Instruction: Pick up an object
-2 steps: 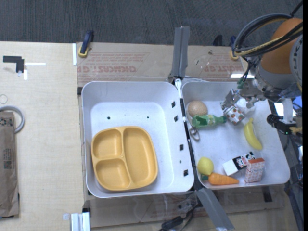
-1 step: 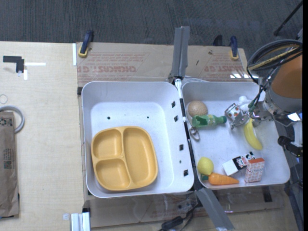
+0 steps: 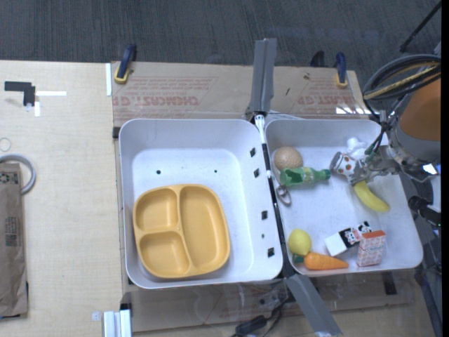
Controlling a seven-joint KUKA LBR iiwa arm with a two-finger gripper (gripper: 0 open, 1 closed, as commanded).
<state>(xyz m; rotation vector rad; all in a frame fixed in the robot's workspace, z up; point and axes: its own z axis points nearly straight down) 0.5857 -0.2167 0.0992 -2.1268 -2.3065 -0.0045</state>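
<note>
The right bin [image 3: 393, 135] holds several small objects. A yellow banana [image 3: 370, 196] lies near its right wall. A white toy with red spots [image 3: 344, 164] sits just left of my gripper [image 3: 370, 166], which hangs low over the bin's upper right part, directly above the banana's top end. A green bottle [image 3: 305, 176] lies beside a tan ball [image 3: 287, 158]. Along the front are a lemon [image 3: 299, 241], a carrot [image 3: 325, 261], a black-and-white box [image 3: 347, 238] and a small pink carton [image 3: 371, 248]. Nothing is visibly held.
The left bin [image 3: 140, 146] holds a yellow divided plate [image 3: 182, 229]. A raised divider [image 3: 265, 167] separates the two bins. Cardboard [image 3: 210, 90] lies behind them. The arm's orange band [image 3: 424, 114] and its cables [image 3: 400, 76] crowd the right edge.
</note>
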